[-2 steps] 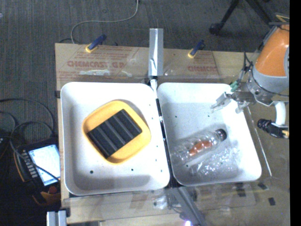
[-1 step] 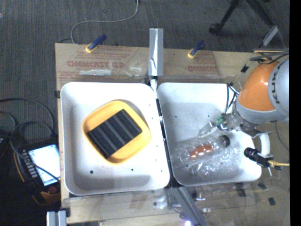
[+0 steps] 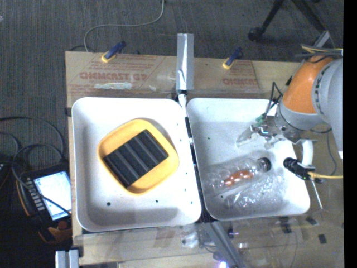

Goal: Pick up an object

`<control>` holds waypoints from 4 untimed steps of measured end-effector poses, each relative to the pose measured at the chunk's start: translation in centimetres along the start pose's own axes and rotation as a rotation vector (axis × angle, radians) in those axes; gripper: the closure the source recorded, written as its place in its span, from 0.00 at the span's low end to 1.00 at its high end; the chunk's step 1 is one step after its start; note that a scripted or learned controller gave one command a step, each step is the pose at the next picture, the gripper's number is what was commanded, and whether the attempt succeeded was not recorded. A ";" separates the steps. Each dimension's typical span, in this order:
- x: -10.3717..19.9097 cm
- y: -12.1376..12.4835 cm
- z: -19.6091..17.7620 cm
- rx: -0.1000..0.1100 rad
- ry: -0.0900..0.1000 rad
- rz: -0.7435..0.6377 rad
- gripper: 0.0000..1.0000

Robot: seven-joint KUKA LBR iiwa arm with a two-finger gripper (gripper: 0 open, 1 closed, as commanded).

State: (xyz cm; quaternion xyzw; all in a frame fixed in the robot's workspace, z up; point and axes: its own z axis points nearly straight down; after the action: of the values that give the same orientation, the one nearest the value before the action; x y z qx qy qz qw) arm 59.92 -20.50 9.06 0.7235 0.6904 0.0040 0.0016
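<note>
On the surface [image 3: 83, 77], two shallow white bins sit side by side, edges touching at the middle; left bin [image 3: 89, 205] holds one big item, a yellow block with a black ribbed top [image 3: 139, 155], lying slanted near the bin's centre; right bin [image 3: 215, 119] has the arm [image 3: 323, 91] reaching in from the right, grey with an orange band, wrist over the bin's upper right part; jaws [image 3: 262, 132] sit low over the bin floor at the upper middle-right, state of the jaws cannot be told, the tips are too small and washed out against the white; clear plastic bottle [image 3: 240, 177] lies on its side in the lower half of the right bin, dark cap toward the right, orange-red bit inside, crinkled clear wrap around and below it; bottle is near the jaws but apart, below them; two clamps with blue handles, left clamp [image 3: 113, 51] and right clamp [image 3: 233, 56], grip the board's far edge.
</note>
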 end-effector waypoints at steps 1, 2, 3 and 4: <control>-0.7 -7.9 -7.2 0.007 -0.005 -0.104 0.00; 4.7 -5.1 -0.1 -0.009 -0.009 -0.192 0.00; 2.3 -0.9 0.0 -0.005 -0.005 -0.199 0.00; 0.8 -6.7 -0.1 -0.006 -0.009 -0.331 0.00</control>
State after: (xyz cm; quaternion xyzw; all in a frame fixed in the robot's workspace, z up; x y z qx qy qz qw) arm 53.27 -19.40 9.16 0.5998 0.8001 0.0025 0.0078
